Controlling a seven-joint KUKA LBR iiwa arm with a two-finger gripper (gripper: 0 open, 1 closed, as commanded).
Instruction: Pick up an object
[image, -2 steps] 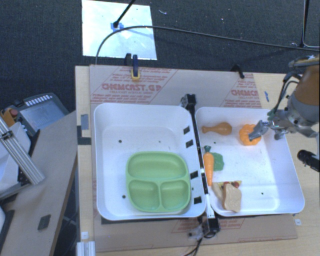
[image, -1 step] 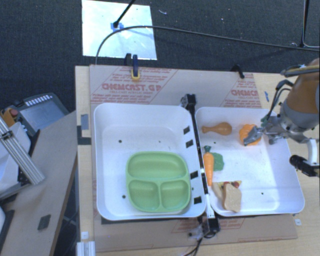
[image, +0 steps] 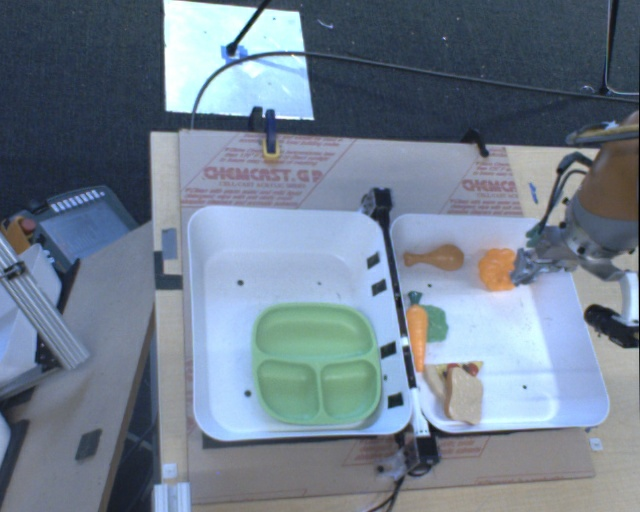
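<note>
Reaching stage: gripper sits beside the orange, jaw opening indiscernible. No grasp is evident; closing and lift remain.

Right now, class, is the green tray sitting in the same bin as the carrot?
No. The green tray lies in the left bin, while the carrot lies in the right bin.
</note>
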